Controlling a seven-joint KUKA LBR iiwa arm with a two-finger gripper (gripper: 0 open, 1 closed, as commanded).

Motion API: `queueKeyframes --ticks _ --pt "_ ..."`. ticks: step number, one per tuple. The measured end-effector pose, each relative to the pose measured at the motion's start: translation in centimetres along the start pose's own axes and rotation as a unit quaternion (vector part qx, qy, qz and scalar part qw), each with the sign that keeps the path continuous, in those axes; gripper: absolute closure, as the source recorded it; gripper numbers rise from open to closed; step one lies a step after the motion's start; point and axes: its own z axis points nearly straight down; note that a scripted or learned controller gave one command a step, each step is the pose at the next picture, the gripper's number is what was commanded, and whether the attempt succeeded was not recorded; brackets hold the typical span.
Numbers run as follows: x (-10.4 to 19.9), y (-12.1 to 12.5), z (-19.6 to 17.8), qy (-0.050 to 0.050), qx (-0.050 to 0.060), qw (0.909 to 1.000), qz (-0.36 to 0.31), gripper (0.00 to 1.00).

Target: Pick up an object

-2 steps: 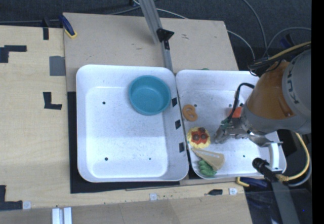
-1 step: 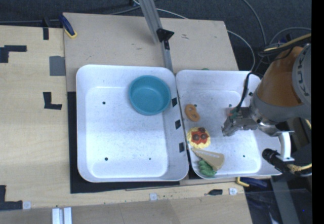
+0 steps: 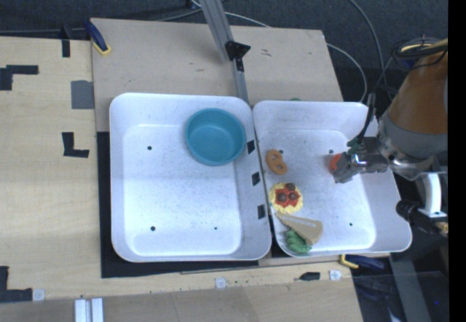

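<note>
In the right bin (image 3: 364, 240) lie a small orange-brown ring-shaped piece (image 3: 276, 161), a yellow round piece with red spots (image 3: 286, 197), a tan wedge (image 3: 303, 226) and a green piece (image 3: 295, 242) under the wedge's near end. My gripper (image 3: 346, 167) hangs low over the right half of this bin, reaching in from the right. A small red object (image 3: 336, 162) sits right at the gripper's tip, touching it or very close. The view is too coarse to tell whether it is gripped. The other pieces lie well to the gripper's left.
A blue bowl (image 3: 215, 136) stands at the back of the left bin (image 3: 145, 240). A grey pole (image 3: 218, 14) slants down to the divide between the bins. Cables run over the bench behind the right bin.
</note>
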Motion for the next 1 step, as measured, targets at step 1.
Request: queueKeyframes --ticks 1 --pt "0.01 0.09 -4.98 0.0 0.0 1.0 0.0 1.0"
